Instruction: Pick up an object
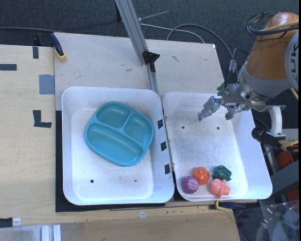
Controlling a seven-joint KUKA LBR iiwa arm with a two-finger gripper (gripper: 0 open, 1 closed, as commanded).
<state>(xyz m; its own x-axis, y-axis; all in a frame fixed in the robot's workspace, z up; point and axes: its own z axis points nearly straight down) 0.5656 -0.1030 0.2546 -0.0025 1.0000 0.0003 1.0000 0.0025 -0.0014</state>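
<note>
Camera view, looking down on the desk (105, 69): two white bins side by side. The left bin (75, 185) carries a blue divided plate (120, 133), lying flat and turned at an angle, three compartments showing. Over in the right bin (251, 179), all the small things are huddled in the near corner: an orange piece (201, 174), a purple piece (189, 185) just beside it to the left, a pink piece (219, 188) to the right, and a dark green piece (222, 172) just behind the pink one. They sit close together, some touching.

And the arm (271, 54) comes in from the right, orange band above the wrist, with the claw (218, 112) hanging over the far end of the right bin, well apart from that cluster. Its two fingers are spread, released, nothing between them. One fingertip (203, 114) points down-left toward bare bin floor. A grey metal bar (133, 24) slants across the desk behind the bins, and a cable (190, 29) loops near the far edge.
</note>
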